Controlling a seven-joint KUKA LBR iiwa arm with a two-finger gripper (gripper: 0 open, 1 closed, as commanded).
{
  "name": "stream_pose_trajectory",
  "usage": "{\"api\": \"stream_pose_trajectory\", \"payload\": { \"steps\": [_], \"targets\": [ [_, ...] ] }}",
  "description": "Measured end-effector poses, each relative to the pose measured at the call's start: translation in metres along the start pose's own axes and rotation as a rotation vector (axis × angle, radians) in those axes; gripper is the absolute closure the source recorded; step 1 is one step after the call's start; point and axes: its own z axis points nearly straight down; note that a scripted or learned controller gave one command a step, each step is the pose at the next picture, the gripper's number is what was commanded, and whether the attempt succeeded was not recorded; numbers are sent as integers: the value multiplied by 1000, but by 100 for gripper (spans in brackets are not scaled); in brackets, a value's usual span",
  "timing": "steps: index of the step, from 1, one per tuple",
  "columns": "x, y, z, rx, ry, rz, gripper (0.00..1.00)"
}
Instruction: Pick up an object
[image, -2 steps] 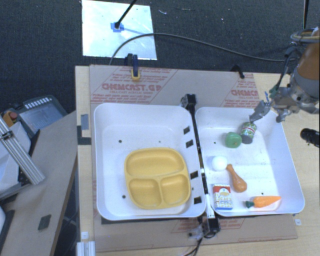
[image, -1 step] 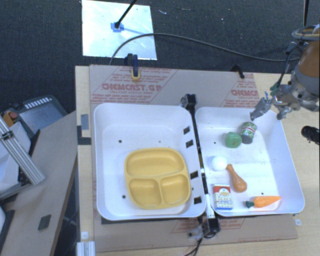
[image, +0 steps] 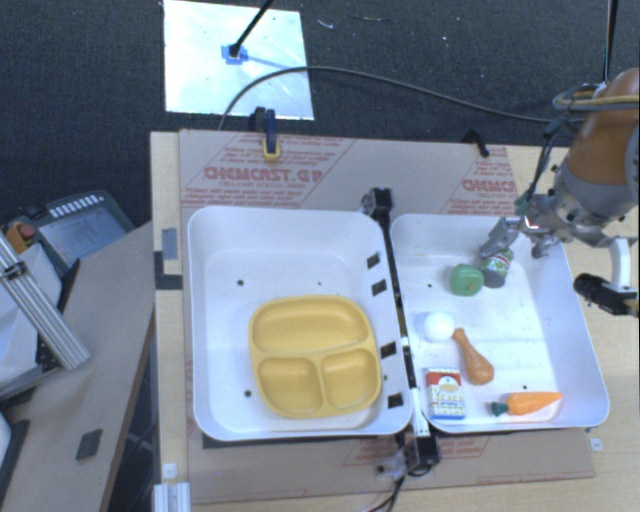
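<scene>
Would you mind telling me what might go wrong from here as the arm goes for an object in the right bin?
The tool sits right beside the green ball, which is round and may roll away if nudged. It is also close to the right bin's back wall, so a descent there might clip the rim. The white ball and drumstick lie close together, so a grasp there may shove one aside.
</scene>
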Motion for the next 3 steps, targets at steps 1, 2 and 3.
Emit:
{"api": "stream_pose_trajectory", "payload": {
  "steps": [1, 2, 3],
  "targets": [
    [2, -2, 58, -8, 1, 3, 0],
    [2, 4, 64, -23, 0, 0, 0],
    [1, 6, 51, -33, -7, -2, 100]
  ]
}}
